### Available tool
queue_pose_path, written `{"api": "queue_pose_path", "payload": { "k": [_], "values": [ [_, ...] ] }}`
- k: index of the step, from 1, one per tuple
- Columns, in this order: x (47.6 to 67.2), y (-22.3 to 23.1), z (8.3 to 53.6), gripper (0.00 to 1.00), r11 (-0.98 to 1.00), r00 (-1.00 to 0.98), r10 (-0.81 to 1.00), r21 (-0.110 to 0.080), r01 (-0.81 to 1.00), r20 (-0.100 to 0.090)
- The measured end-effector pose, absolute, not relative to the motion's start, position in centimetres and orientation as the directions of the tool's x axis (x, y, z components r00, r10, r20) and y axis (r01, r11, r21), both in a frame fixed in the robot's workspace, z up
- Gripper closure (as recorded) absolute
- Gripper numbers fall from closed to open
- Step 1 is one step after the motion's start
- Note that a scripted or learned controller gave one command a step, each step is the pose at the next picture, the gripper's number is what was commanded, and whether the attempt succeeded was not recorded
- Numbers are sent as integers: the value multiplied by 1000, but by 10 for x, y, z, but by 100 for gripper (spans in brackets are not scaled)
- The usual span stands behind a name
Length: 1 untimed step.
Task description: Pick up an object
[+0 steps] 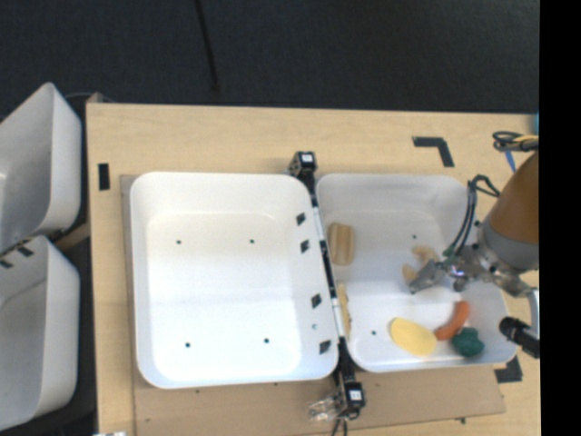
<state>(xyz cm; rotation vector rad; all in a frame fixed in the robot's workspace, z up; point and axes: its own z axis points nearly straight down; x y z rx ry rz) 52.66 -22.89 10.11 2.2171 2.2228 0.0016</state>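
Note:
My gripper [459, 280] hangs over the right bin [381, 198], low above its floor, and looks open with nothing between its fingers. One grey finger [419, 282] reaches left toward a small tan piece [419, 260]. Just below the gripper lies an orange sausage-shaped object [453, 320], tilted. A yellow oval object [413, 336] lies to its left and a green lump [468, 342] to its right, near the bin's front wall. A tan wooden block [340, 242] rests by the bin's left wall.
The left bin [218, 189] stands beside the right one, with clips along the shared rim [318, 271]. The arm's orange band [519, 209] rises at the right edge. White containers [32, 162] sit off the bench at far left.

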Motion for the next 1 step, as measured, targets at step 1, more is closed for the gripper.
{"api": "queue_pose_path", "payload": {
  "k": [1],
  "values": [
    [588, -228, 102, 0, 5, -5, 1000, 7, 1000, -3]
  ]
}}
